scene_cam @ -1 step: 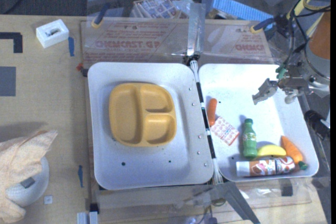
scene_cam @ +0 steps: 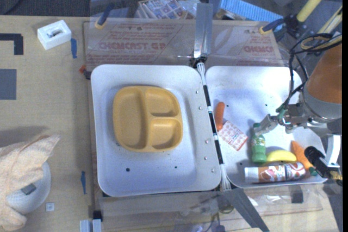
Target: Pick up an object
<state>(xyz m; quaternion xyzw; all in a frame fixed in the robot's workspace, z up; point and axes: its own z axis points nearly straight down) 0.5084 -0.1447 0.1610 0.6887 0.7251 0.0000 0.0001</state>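
Grey metal and an orange band are crowding in from the right as the arm is leaning over the right bin [scene_cam: 239, 84]. The gripper [scene_cam: 270, 123] is hanging low near the bin's right half, its tip sitting just above the green bottle [scene_cam: 258, 146]. Whether the gripper is open or shut, I cannot tell from this angle, and nothing is visibly sitting in its grasp.

Below it, the objects are lying in a cluster at the bin's near right corner: the green bottle is standing just beside a yellow banana [scene_cam: 281, 156], an orange carrot [scene_cam: 302, 154] is lying to the banana's right, and a white-and-orange tube [scene_cam: 274, 173] is resting along the near wall. A second orange carrot-like piece [scene_cam: 219, 114] and a small red-patterned packet [scene_cam: 232, 135] are lying near the divider.

Over in the left bin [scene_cam: 103, 133], a yellow divided plate [scene_cam: 147, 118] is resting alone.
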